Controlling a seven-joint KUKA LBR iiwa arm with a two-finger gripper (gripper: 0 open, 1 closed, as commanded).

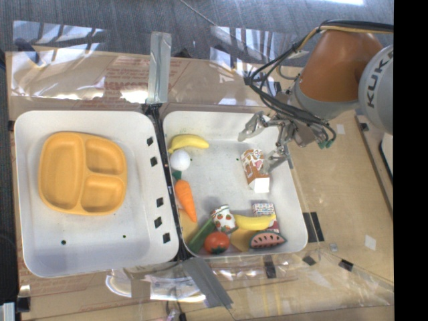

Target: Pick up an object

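I see the tan tabletop (334, 199) filling the frame's middle. Directly on it sit two shallow white bins, touching side by side: the left bin (27, 199) at left centre, the right bin (294, 206) at centre. Clear plastic sheeting (60, 79) covers its upper left.

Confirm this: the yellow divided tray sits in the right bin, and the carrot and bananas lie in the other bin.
Wrong on one count: the camera view shows the yellow divided tray in the left bin. The carrot and bananas lie in the other, right bin.
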